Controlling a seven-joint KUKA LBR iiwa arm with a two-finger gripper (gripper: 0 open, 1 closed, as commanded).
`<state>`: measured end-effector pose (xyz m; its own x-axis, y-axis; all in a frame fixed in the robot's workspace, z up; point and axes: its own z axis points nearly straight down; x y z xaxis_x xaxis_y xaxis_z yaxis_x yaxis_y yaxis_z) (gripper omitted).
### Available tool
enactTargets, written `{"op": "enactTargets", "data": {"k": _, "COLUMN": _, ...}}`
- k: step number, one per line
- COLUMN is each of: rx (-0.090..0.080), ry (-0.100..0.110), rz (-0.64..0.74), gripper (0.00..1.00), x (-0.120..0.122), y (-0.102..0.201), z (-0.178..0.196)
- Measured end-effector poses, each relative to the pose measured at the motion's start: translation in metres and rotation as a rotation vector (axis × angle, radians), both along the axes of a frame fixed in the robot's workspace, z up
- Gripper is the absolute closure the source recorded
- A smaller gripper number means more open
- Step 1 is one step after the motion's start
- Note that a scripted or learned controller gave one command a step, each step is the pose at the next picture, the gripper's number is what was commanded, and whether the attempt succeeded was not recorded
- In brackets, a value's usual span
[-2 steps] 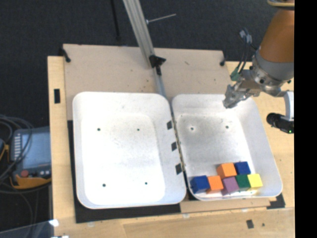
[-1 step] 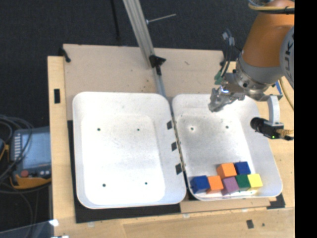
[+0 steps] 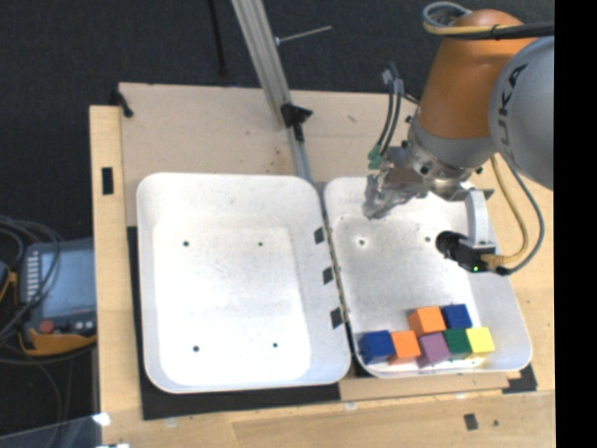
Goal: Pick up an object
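The camera view looks down on the bench (image 3: 224, 138) and its two white bins. The left bin (image 3: 168, 203) lies toward the bench's left edge; the right bin (image 3: 410, 278) sits just beside it, their inner rims touching along the middle.

All the candidate objects are in the right bin, packed along its near edge. A blue cube (image 3: 376, 344) sits nearest the bin's near-left corner, with an orange cube (image 3: 406, 343) just beside it, then a purple cube (image 3: 435, 347), a green cube (image 3: 457, 341) and a yellow cube (image 3: 480, 340) running toward the near-right corner. Behind that row stand a second orange cube (image 3: 428, 318) and a second blue cube (image 3: 456, 315). The blocks touch or nearly touch one another, which may leave little room for a finger to slip between them.

The arm (image 3: 471, 73) reaches in from the right, and the gripper (image 3: 381, 197) hangs over the far-left part of the right bin, close to that bin's far edge. Whether it is spread or closed cannot be told at this angle, and nothing is seen in its grasp.

The relation that matters: the cluster lies well apart from the gripper, toward the bin's near edge and somewhat to the right. The blue cube at the row's left end looks the nearest and most exposed, with free floor on its left side.
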<state>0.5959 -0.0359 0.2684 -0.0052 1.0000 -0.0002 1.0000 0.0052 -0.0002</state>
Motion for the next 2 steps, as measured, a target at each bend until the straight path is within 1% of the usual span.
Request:
{"op": "enactTargets", "data": {"k": 1, "rx": 0.001, "ry": -0.001, "rz": 0.002, "gripper": 1.00, "x": -0.009, "y": 0.045, "z": 0.001}}
{"op": "enactTargets", "data": {"k": 2, "rx": 0.000, "ry": 0.001, "rz": 0.001, "gripper": 1.00, "x": -0.026, "y": 0.095, "z": -0.018}}
